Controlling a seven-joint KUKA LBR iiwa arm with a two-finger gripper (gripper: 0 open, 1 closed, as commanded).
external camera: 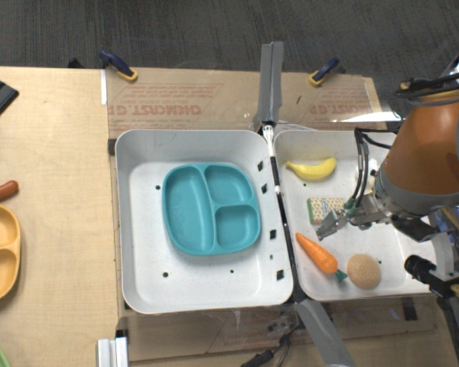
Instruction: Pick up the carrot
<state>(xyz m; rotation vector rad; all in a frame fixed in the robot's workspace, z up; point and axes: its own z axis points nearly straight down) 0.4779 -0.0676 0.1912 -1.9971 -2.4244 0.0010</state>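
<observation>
The orange carrot [317, 253] lies slantwise near the front left of the right bin [390, 287], its green stub pointing toward a tan round bun. My gripper [330, 225] hangs just above and behind the carrot, over a pale cracker, with nothing seen between its fingers. The arm's orange band sits to the right of it.
A yellow banana [312, 168] lies at the back of the right bin. The cracker [324, 206] sits mid-bin and the tan bun [362, 271] at the front. The left bin [141, 281] holds a teal divided plate [211, 207]. An orange tray and sausage lie on the far left bench.
</observation>
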